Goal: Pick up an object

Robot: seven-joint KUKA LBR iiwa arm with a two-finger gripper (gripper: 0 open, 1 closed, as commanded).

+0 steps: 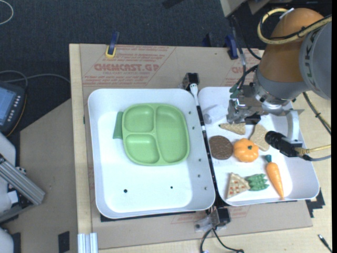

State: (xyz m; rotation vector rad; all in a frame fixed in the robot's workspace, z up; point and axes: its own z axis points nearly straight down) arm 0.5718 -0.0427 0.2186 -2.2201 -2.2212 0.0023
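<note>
Now my gripper (pixel 238 111) hangs low over the tan cracker wedge (pixel 233 127), just beyond the toy pumpkin (pixel 246 150), presumably lining up a grasp; whether it is spread, I cannot tell.

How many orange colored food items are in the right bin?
2: a small pumpkin in the middle of the right bin, and a carrot toward its near right corner. The arm hides part of the bin, so more could be there.
</note>
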